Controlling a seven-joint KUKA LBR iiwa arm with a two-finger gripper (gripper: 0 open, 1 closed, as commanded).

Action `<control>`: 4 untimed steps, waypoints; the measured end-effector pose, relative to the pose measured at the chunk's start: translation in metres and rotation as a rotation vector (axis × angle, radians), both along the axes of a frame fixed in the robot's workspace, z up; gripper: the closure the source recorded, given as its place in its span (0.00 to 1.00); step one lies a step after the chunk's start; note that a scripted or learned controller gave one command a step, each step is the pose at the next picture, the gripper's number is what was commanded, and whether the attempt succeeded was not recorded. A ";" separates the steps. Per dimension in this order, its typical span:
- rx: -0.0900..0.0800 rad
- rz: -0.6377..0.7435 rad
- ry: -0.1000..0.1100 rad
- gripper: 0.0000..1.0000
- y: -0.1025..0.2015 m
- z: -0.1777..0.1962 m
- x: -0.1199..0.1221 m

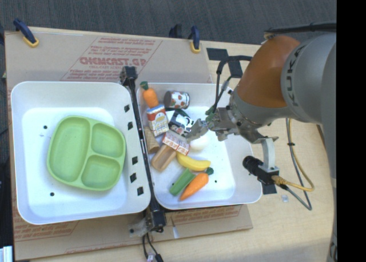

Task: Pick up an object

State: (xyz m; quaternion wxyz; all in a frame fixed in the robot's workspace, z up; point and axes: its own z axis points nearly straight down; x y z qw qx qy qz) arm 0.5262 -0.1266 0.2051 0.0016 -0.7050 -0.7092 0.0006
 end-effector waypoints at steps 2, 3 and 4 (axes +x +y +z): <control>0.000 0.000 0.000 0.00 0.000 0.000 0.000; 0.000 0.000 0.000 0.00 0.000 0.000 0.000; 0.000 0.000 0.000 0.00 0.000 0.000 0.000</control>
